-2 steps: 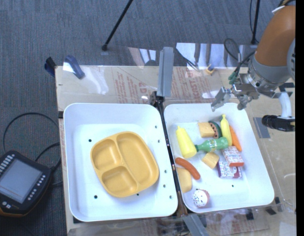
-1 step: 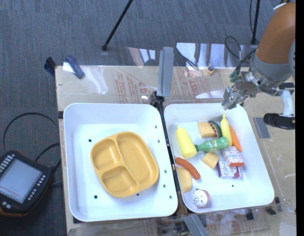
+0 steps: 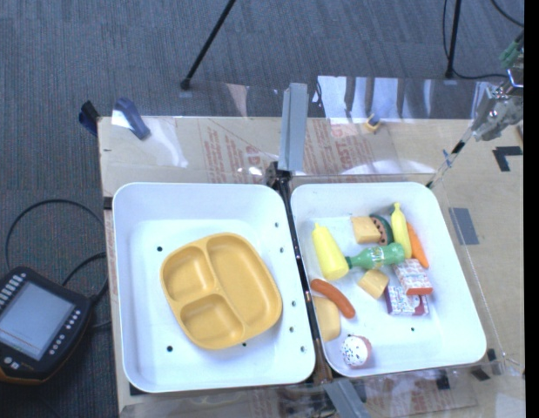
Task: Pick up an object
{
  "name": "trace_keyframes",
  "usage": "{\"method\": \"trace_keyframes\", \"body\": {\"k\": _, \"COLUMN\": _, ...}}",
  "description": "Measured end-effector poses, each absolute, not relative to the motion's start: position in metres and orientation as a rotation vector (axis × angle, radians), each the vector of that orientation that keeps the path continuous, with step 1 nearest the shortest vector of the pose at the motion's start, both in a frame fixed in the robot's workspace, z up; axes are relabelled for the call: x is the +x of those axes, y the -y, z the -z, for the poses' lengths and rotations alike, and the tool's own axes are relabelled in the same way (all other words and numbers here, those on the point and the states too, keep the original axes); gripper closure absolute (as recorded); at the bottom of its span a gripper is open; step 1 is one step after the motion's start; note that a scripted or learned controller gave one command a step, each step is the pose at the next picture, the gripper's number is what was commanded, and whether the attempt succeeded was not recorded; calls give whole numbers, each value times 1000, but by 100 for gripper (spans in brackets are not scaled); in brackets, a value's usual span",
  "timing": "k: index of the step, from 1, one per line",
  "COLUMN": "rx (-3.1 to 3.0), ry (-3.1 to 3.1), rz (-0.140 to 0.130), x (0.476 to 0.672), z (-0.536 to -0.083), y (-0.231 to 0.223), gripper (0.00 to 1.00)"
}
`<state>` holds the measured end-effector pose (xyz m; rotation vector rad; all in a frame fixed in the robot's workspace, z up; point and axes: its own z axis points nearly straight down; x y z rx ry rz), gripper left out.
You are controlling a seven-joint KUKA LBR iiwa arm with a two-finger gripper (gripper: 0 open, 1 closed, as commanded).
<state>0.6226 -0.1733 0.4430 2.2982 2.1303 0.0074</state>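
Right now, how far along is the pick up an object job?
Nothing looks picked yet. The toy food, including the yellow bottle, green bottle and sausage, lies in the right bin. The yellow tray sits in the left bin. The arm's end is at the far right, beyond the bins. The whole pick remains.

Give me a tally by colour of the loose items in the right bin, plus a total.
Right bin:
Yellow or tan: 5 (mustard bottle, banana, cheese wedge, block, bread piece)
Orange or red-orange: 2 (carrot, hot dog)
Green: 1 (bottle)
Red and white: 1 (carton)
White, spotted: 1 (ball)
Total: 10
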Motion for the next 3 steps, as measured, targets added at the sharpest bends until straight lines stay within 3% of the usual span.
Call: {"method": "trace_keyframes", "body": {"k": 3, "rx": 2282, "ry": -2165, "rz": 10, "x": 629, "z": -462, "y": 165, "gripper": 100}}
